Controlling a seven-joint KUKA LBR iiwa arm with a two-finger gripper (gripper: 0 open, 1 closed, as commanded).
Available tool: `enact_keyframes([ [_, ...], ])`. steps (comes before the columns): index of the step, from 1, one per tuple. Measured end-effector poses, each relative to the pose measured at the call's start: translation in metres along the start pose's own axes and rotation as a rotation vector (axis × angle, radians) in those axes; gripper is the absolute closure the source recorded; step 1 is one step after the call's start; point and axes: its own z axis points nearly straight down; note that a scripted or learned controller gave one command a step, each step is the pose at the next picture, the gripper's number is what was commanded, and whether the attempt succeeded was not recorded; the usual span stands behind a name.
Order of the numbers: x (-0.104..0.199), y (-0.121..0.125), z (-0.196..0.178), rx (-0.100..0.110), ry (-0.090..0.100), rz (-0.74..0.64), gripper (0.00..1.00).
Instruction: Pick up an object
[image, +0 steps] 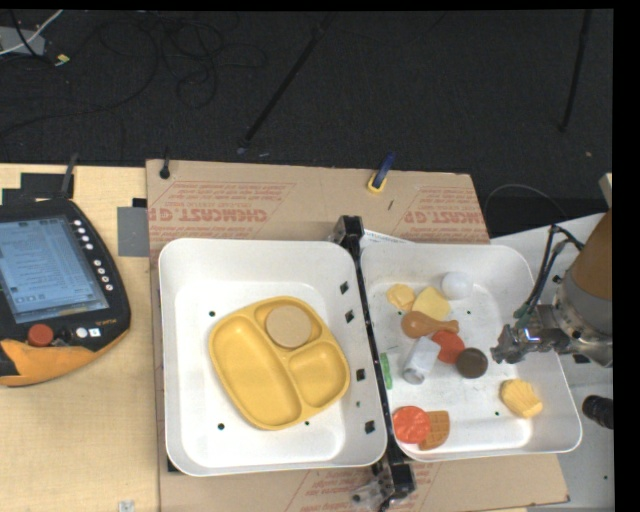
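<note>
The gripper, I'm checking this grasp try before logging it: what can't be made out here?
- Gripper, camera view: small and dark, blurred against cables; whether it is open or shut cannot be told.
- Arm: cut off by the right edge.
- Grey cylinder: partly covered by the red piece.
- Handheld screen: text too small to read.

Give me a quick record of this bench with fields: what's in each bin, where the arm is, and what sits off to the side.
left bin: yellow divided plate with a tan disc in one compartment
right bin: cluster of small toy food items, including a dark brown ball and an orange round piece
end effector: at the right bin's right side, near the dark brown ball
off the bins: control pendant, left of the bench
</note>
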Motion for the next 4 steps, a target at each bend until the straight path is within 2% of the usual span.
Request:
enact_keyframes([
  [1, -0.001, 0.001, -0.038, -0.001, 0.0, 0.0, 1.0],
  [4, 0.158, -0.004, -0.057, 0.003, 0.002, -0.004, 1.0],
])
